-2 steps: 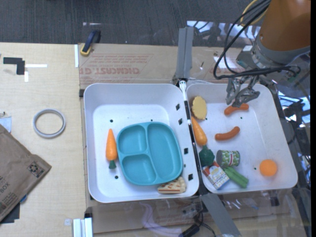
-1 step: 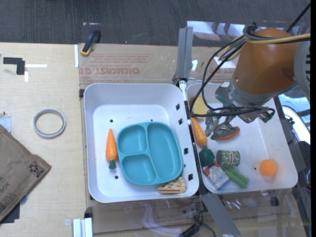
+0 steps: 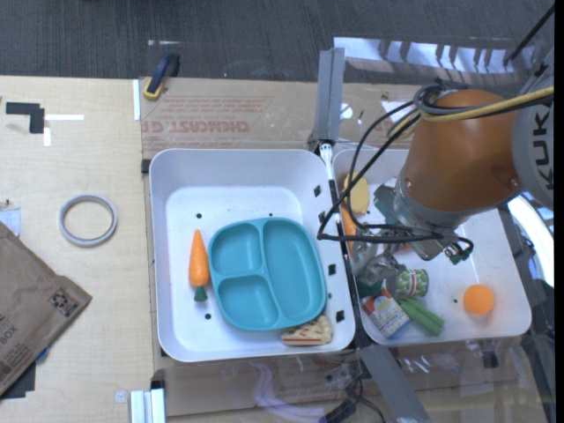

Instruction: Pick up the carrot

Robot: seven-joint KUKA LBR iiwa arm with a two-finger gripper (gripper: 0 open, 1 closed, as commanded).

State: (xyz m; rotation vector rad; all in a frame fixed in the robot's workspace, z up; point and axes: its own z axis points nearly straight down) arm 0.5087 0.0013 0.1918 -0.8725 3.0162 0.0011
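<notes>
The carrot (image 3: 198, 258) lies in the left bin (image 3: 167, 236), lengthwise along the left side of a teal divided plate (image 3: 264, 273), with its green stem end toward the front. My gripper (image 3: 377, 267) hangs over the left part of the right bin (image 3: 515, 324), below the orange wrist band (image 3: 463, 152). It is far to the right of the carrot, across the plate and the wall between the bins. The wrist and cables hide much of the gripper.
A waffle-like piece (image 3: 308, 331) rests at the plate's front edge. The right bin holds an orange ball (image 3: 478, 300), a green can (image 3: 411, 283), a green cucumber (image 3: 425, 316), a small packet (image 3: 385, 314) and an orange item (image 3: 348, 223) by its left wall. A tape ring (image 3: 88, 219) lies on the bench.
</notes>
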